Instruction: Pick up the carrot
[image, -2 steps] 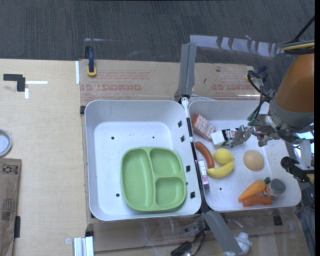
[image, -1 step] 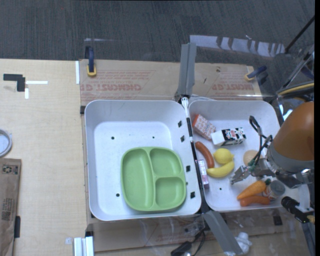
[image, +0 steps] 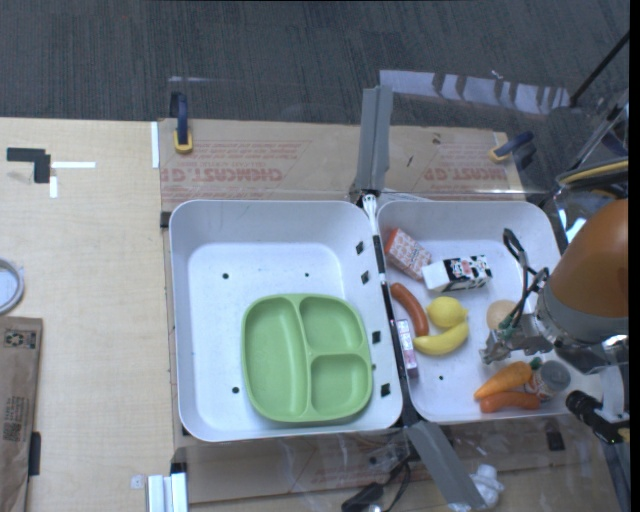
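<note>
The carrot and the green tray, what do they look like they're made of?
The carrot looks like moulded plastic toy food: even orange colour and a smooth skin with a slight sheen. The green tray also looks plastic, probably matte: one uniform pale green, rounded moulded dividers, little glare. Neither can be confirmed from sight alone.

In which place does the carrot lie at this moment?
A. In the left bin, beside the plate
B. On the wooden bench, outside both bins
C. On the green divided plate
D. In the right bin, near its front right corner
D: the carrot lies on the floor of the right bin, near its front right corner, just below the gripper.
</note>
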